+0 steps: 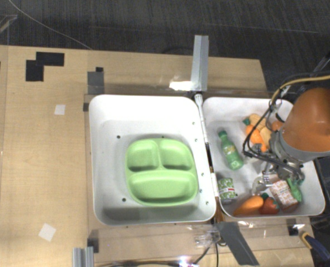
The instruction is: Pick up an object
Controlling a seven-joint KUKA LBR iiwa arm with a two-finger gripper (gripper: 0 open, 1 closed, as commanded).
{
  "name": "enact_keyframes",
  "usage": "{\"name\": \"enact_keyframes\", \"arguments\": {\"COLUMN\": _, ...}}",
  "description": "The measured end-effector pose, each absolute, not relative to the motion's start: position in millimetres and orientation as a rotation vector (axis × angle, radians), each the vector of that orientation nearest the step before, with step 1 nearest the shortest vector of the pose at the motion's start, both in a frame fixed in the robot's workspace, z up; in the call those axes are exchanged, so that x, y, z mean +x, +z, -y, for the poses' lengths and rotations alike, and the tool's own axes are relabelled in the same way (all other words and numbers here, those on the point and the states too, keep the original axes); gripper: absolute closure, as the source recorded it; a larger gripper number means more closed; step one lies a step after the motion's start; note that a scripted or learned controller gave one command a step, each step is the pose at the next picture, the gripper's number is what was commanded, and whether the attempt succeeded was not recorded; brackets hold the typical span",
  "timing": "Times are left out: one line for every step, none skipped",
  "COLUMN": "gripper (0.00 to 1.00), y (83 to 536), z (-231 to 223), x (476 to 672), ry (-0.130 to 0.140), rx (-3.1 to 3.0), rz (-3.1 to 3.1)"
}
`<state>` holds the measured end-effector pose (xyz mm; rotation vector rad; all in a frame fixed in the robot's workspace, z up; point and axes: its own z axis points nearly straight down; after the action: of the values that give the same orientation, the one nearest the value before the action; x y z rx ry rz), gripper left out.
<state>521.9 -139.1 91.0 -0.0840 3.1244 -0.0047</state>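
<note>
My gripper (266, 181) reaches down into the right bin (232, 105), under the arm's orange band (314, 120). It hangs over a heap at the bin's near right: an orange fruit-like piece (249, 204), a red piece (269, 206) and a printed packet (283, 193). A green bottle (229, 149) lies to the left of the gripper, clear of it. A small green and white can (226, 187) sits near the bin's front left. More orange items (255, 128) lie at the back, partly hidden by the arm.
The left bin (106, 149) holds a green divided plate (161, 169). A metal post (199, 60) stands behind the wall between the bins. Cables loop around the wrist (276, 96). The wooden bench (37, 166) stretches to the left.
</note>
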Motion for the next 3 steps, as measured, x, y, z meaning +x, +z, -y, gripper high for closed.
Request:
{"name": "enact_keyframes", "arguments": {"gripper": 0.00, "y": 90, "z": 96, "x": 590.6, "ry": -0.003, "rx": -0.327, "rz": -3.108}}
{"name": "enact_keyframes", "arguments": {"gripper": 0.00, "y": 100, "z": 132, "x": 546.4, "ry": -0.004, "rx": -0.392, "rz": -3.108}}
{"name": "enact_keyframes", "arguments": {"gripper": 0.00, "y": 89, "z": 98, "x": 605.4, "ry": -0.002, "rx": -0.346, "rz": -3.106}}
